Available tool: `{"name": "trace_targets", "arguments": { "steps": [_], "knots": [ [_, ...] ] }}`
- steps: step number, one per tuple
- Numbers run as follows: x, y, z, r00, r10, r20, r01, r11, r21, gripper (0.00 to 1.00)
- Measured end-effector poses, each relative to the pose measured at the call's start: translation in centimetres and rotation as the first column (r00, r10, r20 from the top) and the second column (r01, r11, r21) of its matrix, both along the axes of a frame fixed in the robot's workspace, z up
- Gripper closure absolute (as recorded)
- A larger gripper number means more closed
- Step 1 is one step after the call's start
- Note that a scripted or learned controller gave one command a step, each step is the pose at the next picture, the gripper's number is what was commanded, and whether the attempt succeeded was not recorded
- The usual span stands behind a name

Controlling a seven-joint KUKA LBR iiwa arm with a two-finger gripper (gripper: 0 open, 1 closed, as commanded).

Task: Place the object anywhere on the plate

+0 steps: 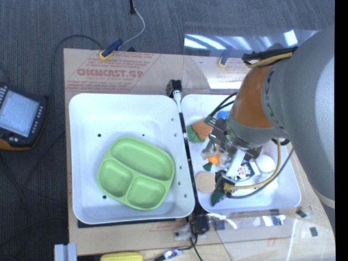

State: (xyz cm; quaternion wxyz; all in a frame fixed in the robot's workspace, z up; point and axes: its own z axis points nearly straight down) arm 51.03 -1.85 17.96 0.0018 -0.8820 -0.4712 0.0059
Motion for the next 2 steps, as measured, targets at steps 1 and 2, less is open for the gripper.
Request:
{"name": "trace_targets", "arguments": {
  "steps": [1,2],
  "knots": [
    [-0.11,9.83,5.33,0.999,-0.037,0.004,0.037,0.999,0.002,1.0],
    [-0.15,9.44,5.18,0.999,-0.043,0.001,0.043,0.999,-0.002,0.0]
  ]
}}
